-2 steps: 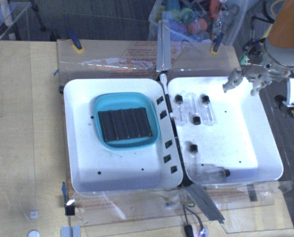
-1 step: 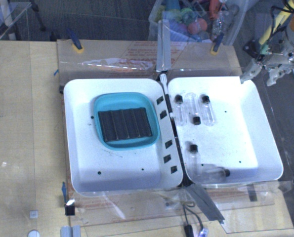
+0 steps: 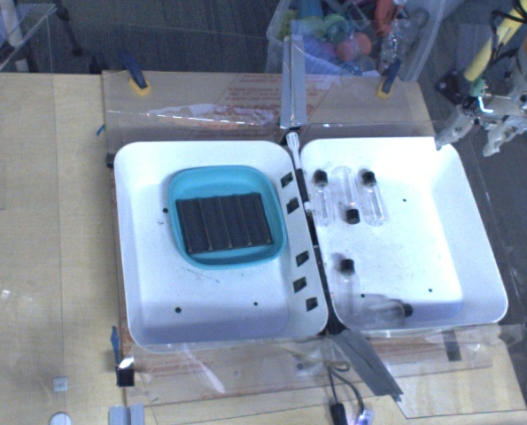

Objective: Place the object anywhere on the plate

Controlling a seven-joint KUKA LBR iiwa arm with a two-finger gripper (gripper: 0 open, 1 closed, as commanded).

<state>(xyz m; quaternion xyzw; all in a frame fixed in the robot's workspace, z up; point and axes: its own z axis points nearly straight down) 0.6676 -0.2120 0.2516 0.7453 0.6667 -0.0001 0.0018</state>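
Observation:
A teal plate lies in the left bin, a little left of the bin's middle. On the plate rests a flat black rectangular object with lengthwise ridges, covering most of the plate's floor. My gripper hangs at the upper right, beyond the far right corner of the right bin and well away from the plate. It looks open, with nothing between its fingers.
Several clear vials with black caps lie in the right bin: three near its far left, one by the divider, one at the front. A clear box of colourful toys stands behind the bins.

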